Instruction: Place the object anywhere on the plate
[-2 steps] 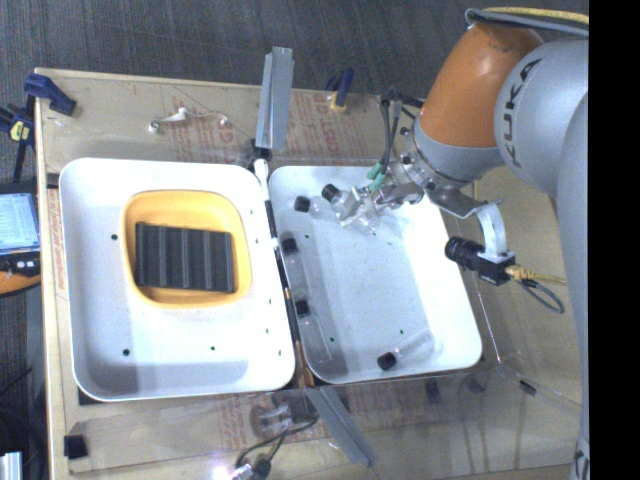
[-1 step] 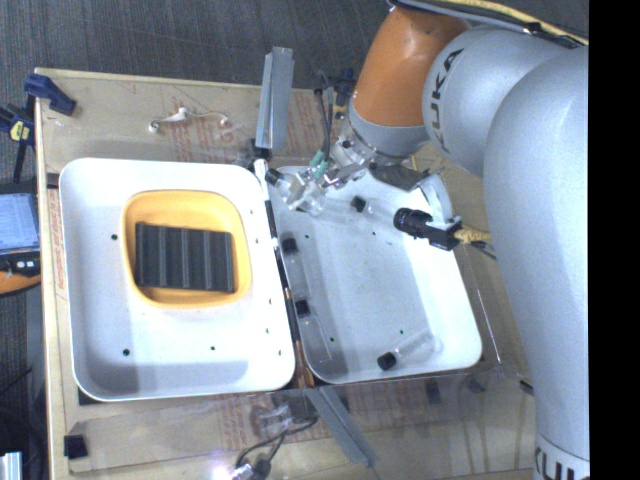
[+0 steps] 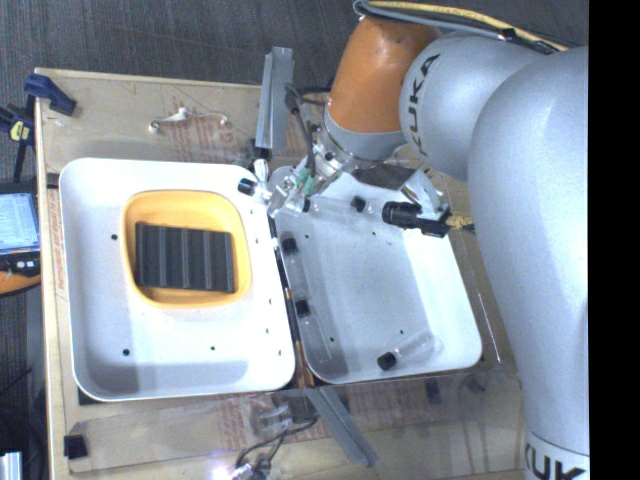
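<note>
Counted: two white bins, left and right. One yellow plate, one dark ridged block on it. One clear object near right bin's lower edge. One arm.

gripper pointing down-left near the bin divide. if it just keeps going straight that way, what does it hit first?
Probably the near wall of the left bin: the gripper sits over the seam between the two bins, aimed toward it. Beyond that lies the yellow plate with the dark ribbed object. Height above the rim is unclear from this view.
</note>
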You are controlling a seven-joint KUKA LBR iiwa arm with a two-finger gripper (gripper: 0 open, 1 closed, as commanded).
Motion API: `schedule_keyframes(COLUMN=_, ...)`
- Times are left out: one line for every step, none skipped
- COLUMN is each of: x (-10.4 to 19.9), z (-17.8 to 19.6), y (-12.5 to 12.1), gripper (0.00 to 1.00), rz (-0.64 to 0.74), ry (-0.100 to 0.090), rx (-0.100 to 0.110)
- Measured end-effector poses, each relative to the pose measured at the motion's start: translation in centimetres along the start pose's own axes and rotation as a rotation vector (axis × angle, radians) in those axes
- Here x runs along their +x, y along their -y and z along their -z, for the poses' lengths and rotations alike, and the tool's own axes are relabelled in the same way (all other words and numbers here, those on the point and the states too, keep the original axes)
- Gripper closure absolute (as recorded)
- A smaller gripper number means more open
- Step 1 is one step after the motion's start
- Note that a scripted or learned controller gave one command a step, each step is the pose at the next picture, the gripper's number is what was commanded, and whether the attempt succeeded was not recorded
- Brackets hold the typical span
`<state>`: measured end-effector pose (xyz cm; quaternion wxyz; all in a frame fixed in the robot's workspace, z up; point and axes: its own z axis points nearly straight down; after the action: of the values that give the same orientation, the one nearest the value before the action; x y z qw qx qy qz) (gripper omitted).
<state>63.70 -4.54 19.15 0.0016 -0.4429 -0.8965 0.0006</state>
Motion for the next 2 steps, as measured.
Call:
schedule_keyframes(x=2.9, z=-0.1, y=-1.0, gripper=1.00, rz=0.147, ry=-0.001, rx=0.002)
schedule_keyframes(x=4.5, z=0.1, y=-3.0, gripper=1.00, rz=0.288, ry=0.004, rx=-0.003)
